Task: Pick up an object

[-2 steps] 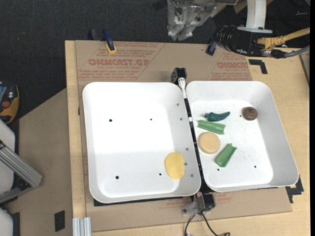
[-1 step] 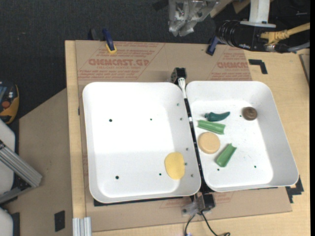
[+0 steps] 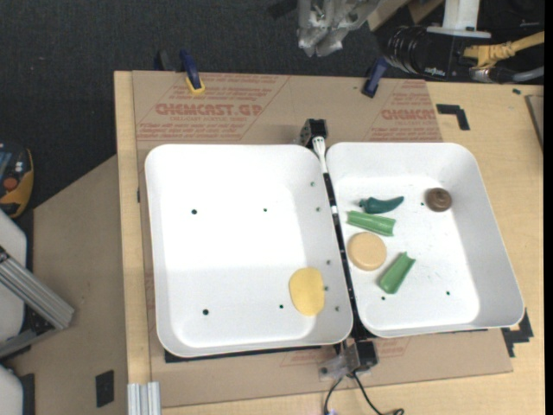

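Overhead, the gripper point(image 3: 331, 24) hangs at the top edge, above dark carpet beyond the desk's far side; blurred, so whether it is apart or together cannot be told, and nothing shows in it. The desk point(image 3: 259, 102) is a brown board with red lettering, clamped at the far edge by a blue-and-yellow clamp point(image 3: 190, 72) and a blue clamp point(image 3: 375, 76). Two white bins sit side by side, touching along the middle. The left bin point(image 3: 225, 180) holds a yellow oval piece point(image 3: 307, 290) near its front right corner. The right bin point(image 3: 467, 258) holds a dark teal piece point(image 3: 381, 204), a light green piece point(image 3: 371, 223) just below it, a tan disc point(image 3: 367, 252), a green block point(image 3: 397, 273) and a brown round piece point(image 3: 439, 199) set apart toward the right.
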`<state>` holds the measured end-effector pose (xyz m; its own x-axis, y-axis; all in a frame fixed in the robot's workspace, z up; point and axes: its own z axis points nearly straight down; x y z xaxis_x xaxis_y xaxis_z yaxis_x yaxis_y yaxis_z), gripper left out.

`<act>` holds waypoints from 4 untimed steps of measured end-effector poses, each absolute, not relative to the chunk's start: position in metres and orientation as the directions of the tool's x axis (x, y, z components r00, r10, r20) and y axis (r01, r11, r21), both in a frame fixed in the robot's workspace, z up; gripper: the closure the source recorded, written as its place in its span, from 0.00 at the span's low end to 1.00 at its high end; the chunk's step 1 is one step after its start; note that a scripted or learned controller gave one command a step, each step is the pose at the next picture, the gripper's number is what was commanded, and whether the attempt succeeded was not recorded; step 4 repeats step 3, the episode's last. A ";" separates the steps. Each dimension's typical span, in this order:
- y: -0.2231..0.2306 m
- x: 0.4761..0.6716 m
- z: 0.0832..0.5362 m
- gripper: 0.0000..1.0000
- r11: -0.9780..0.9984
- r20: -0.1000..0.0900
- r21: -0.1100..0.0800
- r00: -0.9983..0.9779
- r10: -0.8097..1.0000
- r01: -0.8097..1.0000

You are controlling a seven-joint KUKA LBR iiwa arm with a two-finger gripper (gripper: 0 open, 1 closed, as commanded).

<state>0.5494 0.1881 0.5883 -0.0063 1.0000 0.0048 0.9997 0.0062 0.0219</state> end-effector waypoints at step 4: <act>0.190 0.550 0.620 1.00 0.008 0.007 0.034 -0.009 1.000 0.999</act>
